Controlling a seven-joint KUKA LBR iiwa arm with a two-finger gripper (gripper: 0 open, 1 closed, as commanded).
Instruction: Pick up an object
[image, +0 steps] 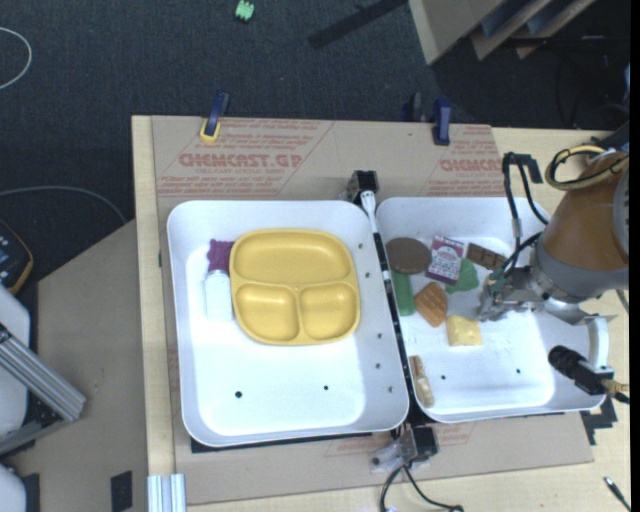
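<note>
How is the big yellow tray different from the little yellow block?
The yellow tray is much bigger than the yellow block. The tray has three hollow sections; the block looks solid. The tray lies in the left bin, the block in the right bin near the gripper. Both are yellow.

a yellow three-compartment plastic tray (294, 284) lies in the left white bin (200, 380). the gripper (497, 297) hangs over the right white bin (500, 385), near a pale yellow block (463, 331).

Right bin (500, 395): front half is bare, easy access. Back half's crowded w/ small items (440, 285). Left bin (280, 410): yellow tray (295, 285) hogs the back, front's open.
</note>
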